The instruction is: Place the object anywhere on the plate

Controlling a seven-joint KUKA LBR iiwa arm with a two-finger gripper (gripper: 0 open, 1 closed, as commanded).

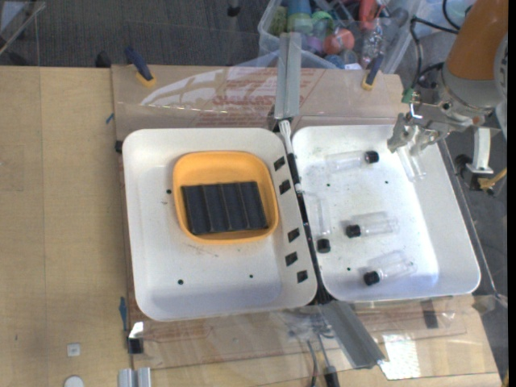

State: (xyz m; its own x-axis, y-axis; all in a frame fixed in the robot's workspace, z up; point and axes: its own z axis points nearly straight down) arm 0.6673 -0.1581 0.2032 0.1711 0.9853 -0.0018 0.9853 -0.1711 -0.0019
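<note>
An orange plate sits in the left bin, and a black ribbed block lies flat on it. Several clear vials with black caps lie in the right bin: one near the back, one in the middle, one toward the front, and one along the left wall. My gripper hangs over the right bin's back right corner, open, with nothing visible between its fingers. It is to the right of the back vial and apart from it.
A raised divider with black tabs separates the two bins. A clear tub of colourful toys stands behind the bins. Cables and the arm's orange band occupy the top right.
</note>
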